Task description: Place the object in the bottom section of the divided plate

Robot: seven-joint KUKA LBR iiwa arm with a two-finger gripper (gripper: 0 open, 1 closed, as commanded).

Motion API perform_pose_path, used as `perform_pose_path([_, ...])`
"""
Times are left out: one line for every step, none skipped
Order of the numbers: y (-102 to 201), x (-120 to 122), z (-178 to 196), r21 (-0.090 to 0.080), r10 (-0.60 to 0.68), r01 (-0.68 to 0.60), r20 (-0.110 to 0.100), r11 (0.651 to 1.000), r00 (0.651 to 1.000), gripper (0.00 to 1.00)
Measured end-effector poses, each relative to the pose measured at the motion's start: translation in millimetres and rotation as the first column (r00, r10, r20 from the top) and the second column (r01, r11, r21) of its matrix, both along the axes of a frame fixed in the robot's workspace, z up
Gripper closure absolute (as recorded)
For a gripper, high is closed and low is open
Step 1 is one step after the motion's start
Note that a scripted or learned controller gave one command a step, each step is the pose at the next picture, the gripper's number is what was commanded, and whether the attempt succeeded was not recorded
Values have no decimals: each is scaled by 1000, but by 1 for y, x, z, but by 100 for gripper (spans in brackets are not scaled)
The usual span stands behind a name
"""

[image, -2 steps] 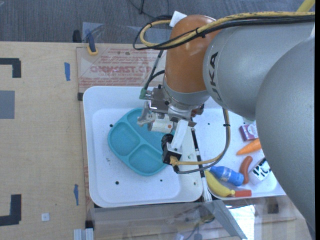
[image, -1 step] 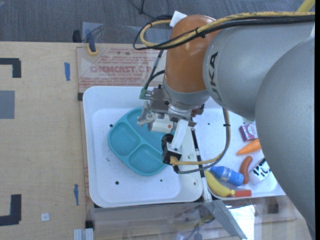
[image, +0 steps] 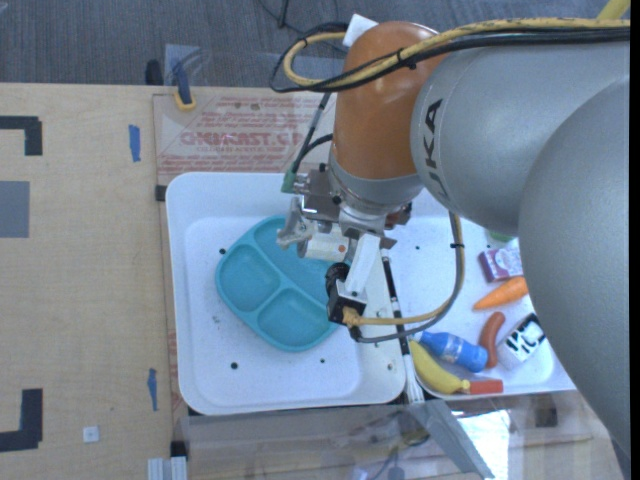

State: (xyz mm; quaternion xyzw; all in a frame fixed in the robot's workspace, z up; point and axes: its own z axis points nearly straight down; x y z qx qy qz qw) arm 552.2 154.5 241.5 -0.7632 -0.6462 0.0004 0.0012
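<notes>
Overhead, end effector (image: 318, 236), grip state unclear, above blue divided plate (image: 255, 280); red print (image: 235, 136) on cardboard (image: 215, 163) illegible.

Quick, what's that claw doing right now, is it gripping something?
Gripper: cannot be told whether it is open, closed or holding anything; it hangs over the upper right rim of the blue divided plate.

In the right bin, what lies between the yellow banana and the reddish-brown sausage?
A blue bottle lies there, between the banana and the sausage, as the camera view shows.
</notes>
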Motion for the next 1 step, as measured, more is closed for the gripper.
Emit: perform_pose_path([-77,40,-42,-2,3,-3,-1,1000,1000,100])
